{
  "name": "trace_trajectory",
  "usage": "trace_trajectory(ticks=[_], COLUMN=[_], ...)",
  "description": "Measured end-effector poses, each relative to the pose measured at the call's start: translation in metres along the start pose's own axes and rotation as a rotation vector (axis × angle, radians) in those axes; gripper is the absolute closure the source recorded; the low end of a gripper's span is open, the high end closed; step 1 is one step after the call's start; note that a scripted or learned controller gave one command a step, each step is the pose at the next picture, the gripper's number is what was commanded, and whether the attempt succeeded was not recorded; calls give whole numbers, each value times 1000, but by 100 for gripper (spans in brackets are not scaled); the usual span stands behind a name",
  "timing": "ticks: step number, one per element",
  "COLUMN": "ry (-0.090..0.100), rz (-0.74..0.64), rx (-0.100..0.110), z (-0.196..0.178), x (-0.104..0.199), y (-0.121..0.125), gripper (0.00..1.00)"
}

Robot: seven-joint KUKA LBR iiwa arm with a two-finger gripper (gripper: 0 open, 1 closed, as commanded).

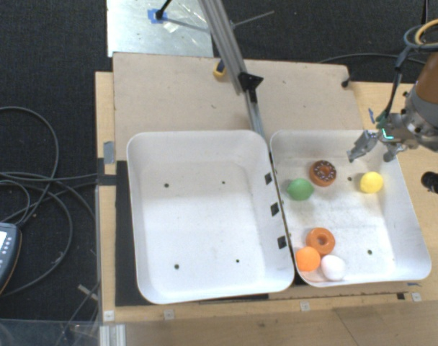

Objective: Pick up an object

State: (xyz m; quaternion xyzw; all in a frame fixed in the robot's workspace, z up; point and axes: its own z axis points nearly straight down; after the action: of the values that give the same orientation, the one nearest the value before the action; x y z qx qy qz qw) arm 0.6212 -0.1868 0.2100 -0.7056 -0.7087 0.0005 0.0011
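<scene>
The right bin (413,229) holds several small toys. A brown sprinkled donut (323,172) lies near its back, with a green ball (300,189) to its left and a yellow ball (371,182) to its right. At the front sit an orange donut (320,239), an orange ball (307,259) and a white ball (333,267), close together. My gripper (374,150) hovers over the bin's back right part, just behind the yellow ball. Its fingers stand apart and open, with nothing between them.
The left bin (204,215) sits beside the right one, and they share a middle wall. A grey camera pole (230,42) slants across the back of the bench. Cables lie on the floor at left.
</scene>
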Motion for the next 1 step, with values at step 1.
trace_trajectory(ticks=[1], ry=[-2], rz=[-2], rx=[-3], z=[-2], x=[0], y=[1], gripper=[0])
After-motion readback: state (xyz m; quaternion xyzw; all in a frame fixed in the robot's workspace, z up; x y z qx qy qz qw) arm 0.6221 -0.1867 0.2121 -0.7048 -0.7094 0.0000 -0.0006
